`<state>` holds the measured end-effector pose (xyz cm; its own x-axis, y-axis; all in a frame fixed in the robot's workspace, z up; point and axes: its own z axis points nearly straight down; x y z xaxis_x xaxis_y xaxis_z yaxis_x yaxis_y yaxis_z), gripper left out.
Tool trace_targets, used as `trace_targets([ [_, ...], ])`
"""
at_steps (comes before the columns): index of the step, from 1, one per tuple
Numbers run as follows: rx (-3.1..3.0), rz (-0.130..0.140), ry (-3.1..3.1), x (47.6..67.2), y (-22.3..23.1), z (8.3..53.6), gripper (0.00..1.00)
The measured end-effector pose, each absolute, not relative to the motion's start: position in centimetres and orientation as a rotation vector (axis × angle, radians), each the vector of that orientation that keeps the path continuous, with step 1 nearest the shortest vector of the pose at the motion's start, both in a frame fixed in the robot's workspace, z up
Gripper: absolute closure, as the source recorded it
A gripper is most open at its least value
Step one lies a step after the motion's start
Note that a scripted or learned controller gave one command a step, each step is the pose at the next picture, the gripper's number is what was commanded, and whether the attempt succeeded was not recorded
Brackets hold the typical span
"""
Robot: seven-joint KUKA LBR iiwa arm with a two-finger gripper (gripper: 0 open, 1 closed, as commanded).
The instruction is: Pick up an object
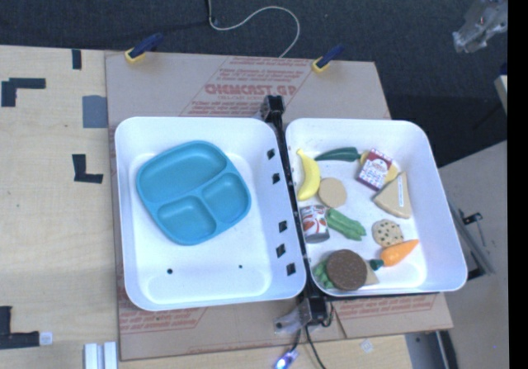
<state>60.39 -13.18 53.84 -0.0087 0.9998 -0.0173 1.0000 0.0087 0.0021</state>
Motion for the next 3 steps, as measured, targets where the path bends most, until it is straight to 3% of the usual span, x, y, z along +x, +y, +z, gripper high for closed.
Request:
trace_targets([
  [3,2.197,-0.022,2.221,60.5,-13.0,56.9,1.0],
])
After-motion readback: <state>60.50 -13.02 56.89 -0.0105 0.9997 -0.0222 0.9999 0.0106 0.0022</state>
